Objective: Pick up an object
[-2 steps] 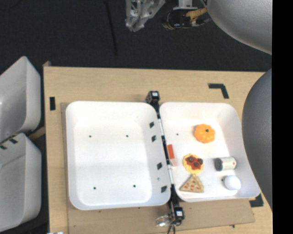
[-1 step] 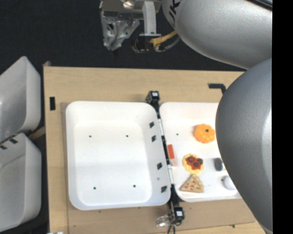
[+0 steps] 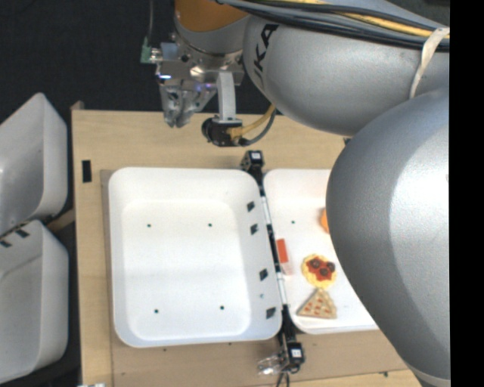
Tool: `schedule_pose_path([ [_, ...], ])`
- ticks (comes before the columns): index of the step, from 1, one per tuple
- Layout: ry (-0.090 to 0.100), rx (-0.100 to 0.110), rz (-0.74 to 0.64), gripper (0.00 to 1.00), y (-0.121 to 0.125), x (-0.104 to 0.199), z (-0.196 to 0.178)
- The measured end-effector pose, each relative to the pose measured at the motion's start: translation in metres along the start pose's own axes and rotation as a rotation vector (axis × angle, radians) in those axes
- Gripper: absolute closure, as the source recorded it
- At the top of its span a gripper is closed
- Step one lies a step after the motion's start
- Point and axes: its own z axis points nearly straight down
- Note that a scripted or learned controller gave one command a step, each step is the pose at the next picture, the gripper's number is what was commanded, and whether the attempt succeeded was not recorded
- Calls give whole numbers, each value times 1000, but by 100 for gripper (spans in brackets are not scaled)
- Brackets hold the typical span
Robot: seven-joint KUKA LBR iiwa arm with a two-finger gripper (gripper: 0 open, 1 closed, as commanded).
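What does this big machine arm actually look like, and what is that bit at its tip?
The arm is made of bulky, rounded, smooth grey shells, with black letters on one shell and an orange band above the wrist. Black and yellowish cables run along its top. At its tip sits a small metallic gripper of bare silvery parts, with a white block and a black round piece trailing a looped yellow cable beside it.

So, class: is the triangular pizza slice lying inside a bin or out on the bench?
Inside. The pizza slice lies flat on the right bin's floor, near its front rim.
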Motion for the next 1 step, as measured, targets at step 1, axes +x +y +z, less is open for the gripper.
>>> schedule_pose_path([
  [1, 8, -21, -4, 100, -1, 4, -116],
])
